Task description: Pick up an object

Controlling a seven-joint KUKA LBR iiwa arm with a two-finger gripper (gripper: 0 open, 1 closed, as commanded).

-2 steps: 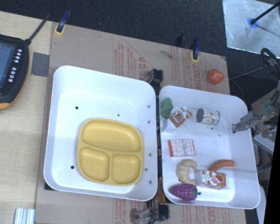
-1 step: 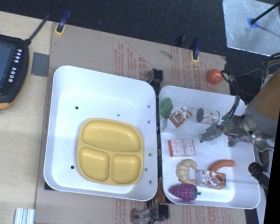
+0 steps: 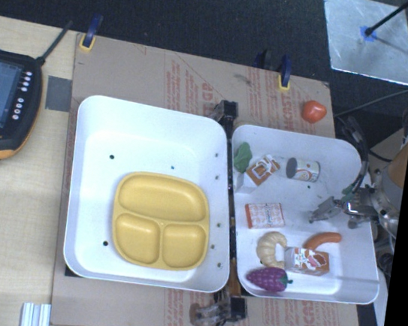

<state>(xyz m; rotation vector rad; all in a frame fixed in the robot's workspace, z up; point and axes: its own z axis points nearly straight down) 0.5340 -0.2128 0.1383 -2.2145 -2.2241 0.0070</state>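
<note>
Two white bins side by side on a cardboard sheet [image 3: 202,75] over the bench. Left bin [image 3: 103,128] carries a yellow tray [image 3: 161,220] with three compartments, sitting toward its near-right part. Right bin [image 3: 337,288] has all the loose items: green piece [image 3: 243,157] at the far-left corner, small red-and-white carton [image 3: 262,170] just beside it, a can [image 3: 303,169] lying on its side further right. Mid-bin there's a flat red-and-white packet [image 3: 264,215]. Near edge: croissant [image 3: 271,247] touching a small red-labelled packet [image 3: 309,261], sausage [image 3: 322,239] just above that packet, purple grapes [image 3: 268,279] at the near-left corner by the rim. Gripper [image 3: 327,212] comes in from the right, low over the right part of the right bin, fingers pointing left toward bin centre; it sits between the can and the sausage, near the sausage but apart from it, nothing visibly between the fingers. Can't tell whether the pincer is released or clenched, too small and dark at this angle. Outside the bins: tomato [image 3: 313,111] on the cardboard beyond the right bin's far-right corner, yellow-and-blue clamps [image 3: 91,31] on the cardboard's far edge, teach pendant [image 3: 0,105] on the bench at left, black clips [image 3: 227,110] at the junction between the bins, far and near ends.
</note>
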